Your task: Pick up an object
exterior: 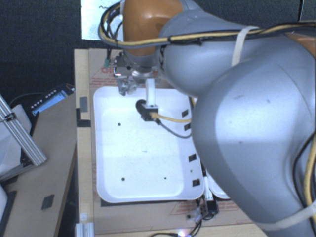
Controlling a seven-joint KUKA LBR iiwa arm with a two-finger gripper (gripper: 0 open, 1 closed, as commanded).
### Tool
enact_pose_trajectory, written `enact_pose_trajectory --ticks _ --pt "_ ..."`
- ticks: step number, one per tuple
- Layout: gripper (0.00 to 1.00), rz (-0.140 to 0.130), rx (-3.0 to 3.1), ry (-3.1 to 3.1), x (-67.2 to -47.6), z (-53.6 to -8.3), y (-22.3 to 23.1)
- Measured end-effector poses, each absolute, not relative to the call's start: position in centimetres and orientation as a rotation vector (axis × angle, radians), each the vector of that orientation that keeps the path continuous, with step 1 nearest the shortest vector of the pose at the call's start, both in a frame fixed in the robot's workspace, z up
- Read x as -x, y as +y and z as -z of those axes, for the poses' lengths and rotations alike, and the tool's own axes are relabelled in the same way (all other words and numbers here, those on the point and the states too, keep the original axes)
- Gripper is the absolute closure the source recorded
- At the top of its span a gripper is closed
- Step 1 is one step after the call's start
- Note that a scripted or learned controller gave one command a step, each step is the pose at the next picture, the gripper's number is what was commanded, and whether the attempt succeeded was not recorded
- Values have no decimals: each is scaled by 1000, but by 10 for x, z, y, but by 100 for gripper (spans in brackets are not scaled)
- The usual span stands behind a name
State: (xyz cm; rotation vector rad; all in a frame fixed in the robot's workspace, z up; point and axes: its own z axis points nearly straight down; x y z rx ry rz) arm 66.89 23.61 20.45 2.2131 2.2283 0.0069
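**Gripper low over the far end of the left bin, object not made out**

Where the object to be picked lies cannot be told. The floor of the left bin (106,181) carries a few small dark specks (119,125), too small to identify, and is otherwise plain white.

The gripper (127,87) hangs at the upper edge of this bin, just left of the frame's centre line and over the bin's far rim. It is a small, blurred cluster of metal parts. How far it is open, and whether it has hold of anything, cannot be told.

Just to its right a short white bar (150,94) points down into the bin. The bar ends at a black fitting (144,110), which seems to sit close above the bin floor. From that fitting a yellow cable (170,118) runs toward the right.

Directly above the gripper is the orange band (148,14), ringed by looped yellow and black cables. The grey arm (256,132) bulks across the right half of the frame and covers most of the second bin (217,191), of which a sliver shows at lower right.

Small black clips (192,158) sit along the left bin's right rim. Both bins rest on a brown sheet (84,157).

At far left lie an aluminium rail (22,137) and a dark device with blue markings (52,98).
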Motion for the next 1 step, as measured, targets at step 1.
enact_pose_trajectory --ticks 1 --pt "100 -1 -2214 2228 -669 -197 235"
